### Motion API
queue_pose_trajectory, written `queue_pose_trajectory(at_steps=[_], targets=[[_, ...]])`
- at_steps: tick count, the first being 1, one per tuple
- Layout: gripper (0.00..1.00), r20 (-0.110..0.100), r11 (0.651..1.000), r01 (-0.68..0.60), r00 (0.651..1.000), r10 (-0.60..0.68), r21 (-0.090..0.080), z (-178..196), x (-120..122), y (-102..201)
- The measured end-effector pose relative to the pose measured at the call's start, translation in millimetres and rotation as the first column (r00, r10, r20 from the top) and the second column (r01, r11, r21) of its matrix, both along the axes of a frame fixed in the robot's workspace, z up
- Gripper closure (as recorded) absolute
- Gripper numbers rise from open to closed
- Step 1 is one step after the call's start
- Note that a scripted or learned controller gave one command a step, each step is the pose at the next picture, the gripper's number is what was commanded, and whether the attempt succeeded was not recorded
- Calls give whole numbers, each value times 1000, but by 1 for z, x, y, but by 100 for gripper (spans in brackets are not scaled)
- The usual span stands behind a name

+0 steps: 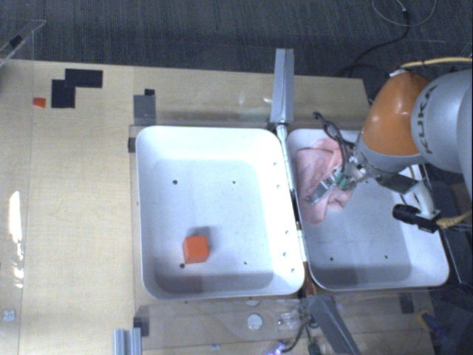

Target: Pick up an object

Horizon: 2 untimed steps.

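A crumpled pink cloth [314, 167] lies in the right bin [384, 261], against its left wall. My gripper [329, 186] reaches in from the right and sits over the cloth's lower right part, touching or just above it. The grey arm with its orange band [395, 120] hangs over the bin's upper right. A small orange cube [196, 249] rests in the left bin [214, 161], toward its front, far from the gripper.
A grey metal post [282, 87] stands behind the divide between the two bins. Black cables [414, 217] run along the arm at the right bin's right side. Black and orange markers [70, 86] sit on the wooden bench at far left.
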<state>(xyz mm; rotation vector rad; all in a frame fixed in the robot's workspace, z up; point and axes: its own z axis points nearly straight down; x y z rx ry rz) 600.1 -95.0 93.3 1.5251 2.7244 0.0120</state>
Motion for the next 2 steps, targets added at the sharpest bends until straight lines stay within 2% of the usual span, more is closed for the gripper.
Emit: queue_pose_trajectory(at_steps=[1, 2], targets=[[100, 9, 1000, -1, 1000, 1, 2, 13, 3, 2], [100, -10, 1000, 15, 1000, -15, 3, 94, 59, 37]])
